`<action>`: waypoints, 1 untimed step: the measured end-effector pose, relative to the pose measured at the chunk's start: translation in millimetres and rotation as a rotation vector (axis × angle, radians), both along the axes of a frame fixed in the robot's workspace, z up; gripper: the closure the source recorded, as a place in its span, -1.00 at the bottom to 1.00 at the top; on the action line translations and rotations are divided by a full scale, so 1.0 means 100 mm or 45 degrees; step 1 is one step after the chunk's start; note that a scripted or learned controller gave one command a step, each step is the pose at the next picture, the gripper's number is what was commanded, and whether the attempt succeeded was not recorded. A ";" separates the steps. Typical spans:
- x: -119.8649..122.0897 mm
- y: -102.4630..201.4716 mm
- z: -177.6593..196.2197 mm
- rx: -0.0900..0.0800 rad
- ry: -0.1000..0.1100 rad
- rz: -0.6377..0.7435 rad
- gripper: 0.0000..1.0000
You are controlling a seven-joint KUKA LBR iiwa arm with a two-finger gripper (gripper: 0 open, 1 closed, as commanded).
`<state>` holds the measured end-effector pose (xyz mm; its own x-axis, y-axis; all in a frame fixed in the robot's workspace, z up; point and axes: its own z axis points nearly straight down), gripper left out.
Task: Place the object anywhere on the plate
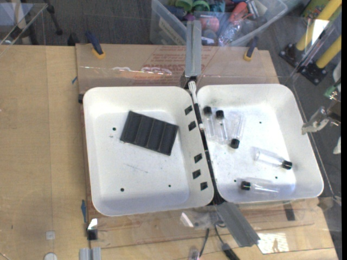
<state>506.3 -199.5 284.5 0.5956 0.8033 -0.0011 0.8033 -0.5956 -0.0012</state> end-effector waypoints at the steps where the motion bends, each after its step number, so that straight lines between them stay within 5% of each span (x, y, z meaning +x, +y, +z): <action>1: 0.01 0.00 0.09 0.000 0.001 0.002 1.00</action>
<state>506.8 -199.3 293.9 0.5943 0.8042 -0.0017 0.8042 -0.5943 -0.0018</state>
